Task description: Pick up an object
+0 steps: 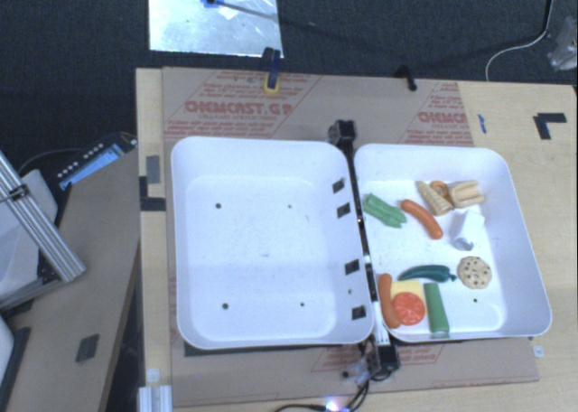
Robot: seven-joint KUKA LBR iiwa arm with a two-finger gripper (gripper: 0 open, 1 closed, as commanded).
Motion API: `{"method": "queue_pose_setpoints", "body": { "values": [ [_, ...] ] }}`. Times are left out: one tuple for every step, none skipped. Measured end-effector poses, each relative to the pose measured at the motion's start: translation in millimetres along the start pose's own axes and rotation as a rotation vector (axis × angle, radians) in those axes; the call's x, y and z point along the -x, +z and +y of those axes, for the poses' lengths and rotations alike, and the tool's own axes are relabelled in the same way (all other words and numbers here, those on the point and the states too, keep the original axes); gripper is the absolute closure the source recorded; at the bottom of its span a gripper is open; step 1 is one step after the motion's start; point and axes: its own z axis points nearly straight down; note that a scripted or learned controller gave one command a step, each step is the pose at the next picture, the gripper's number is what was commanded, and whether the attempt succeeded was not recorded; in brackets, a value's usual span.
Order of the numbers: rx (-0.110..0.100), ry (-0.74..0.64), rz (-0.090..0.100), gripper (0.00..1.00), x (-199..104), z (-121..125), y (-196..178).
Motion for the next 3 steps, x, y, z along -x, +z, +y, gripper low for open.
{"method": "queue_pose_setpoints", "body": {
  "values": [
    [0.002,0.000,-0.001,1.00,0,0,-39],
    [0.000,0.000,0.000,1.00,0,-9,-84],
    [-0.004,-0.001,0.003,1.00,-49,-71,-82]
  ]
}}
